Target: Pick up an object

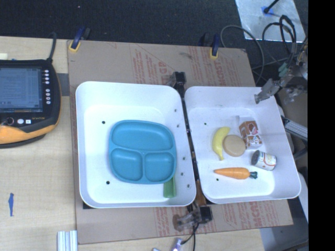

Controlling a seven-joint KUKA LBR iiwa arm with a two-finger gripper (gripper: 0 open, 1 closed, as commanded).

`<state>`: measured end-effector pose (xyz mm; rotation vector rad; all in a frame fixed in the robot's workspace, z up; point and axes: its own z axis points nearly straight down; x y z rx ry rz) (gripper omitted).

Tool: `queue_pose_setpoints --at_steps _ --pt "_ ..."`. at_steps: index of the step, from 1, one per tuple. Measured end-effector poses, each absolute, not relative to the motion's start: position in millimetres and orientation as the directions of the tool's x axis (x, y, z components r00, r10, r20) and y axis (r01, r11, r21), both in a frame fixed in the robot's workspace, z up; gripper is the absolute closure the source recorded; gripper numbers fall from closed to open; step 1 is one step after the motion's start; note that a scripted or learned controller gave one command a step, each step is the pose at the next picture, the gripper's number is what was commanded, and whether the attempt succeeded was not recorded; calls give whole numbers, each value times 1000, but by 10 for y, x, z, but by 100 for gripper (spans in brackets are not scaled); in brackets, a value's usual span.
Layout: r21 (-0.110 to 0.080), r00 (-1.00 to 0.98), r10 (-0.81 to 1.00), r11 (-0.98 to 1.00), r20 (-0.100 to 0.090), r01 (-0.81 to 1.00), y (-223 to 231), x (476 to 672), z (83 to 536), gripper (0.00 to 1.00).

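**Claw at the far corner of the right bin, food items untouched**

While the claw hangs over the far right corner of the right bin, its grey fingertip is all that can be made out against the rim, and whether its two sides are apart or together cannot be told from this view. Nothing can be seen between them.

Seen from the overhead camera, the right bin carries five small things, gathered in its middle and near half. A yellow banana lies on the left of the group, curving from far to near. Touching its right side is a round tan biscuit-like disc. Just beyond the disc, toward the far right, sits a small brown and white packet. To the near right of the disc lies a small can on its side, grey at one end and white with a red mark at the other. An orange carrot with a dark green tip lies lengthwise nearest the camera, below the banana and the disc, apart from both. All of them are well apart from the claw.

The left bin holds a blue divided plate with three compartments, and a green block rests against the plate's near right edge.

Both bins sit on a brown cardboard sheet laid over the wooden tabletop. A control pendant with a dark screen and orange casing lies at the far left of the tabletop.
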<state>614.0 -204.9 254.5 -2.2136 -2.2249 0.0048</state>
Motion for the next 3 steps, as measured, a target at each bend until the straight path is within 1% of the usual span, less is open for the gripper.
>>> queue_pose_setpoints --at_steps 1,2,3 --pt "0 -3 1000 3 -1 1000 -2122 5819 933 0" --pt "-4 -6 1000 6 -1 1000 -2127 5810 1024 100" --pt "-2 -8 1000 8 0 1000 -1278 6051 930 100"
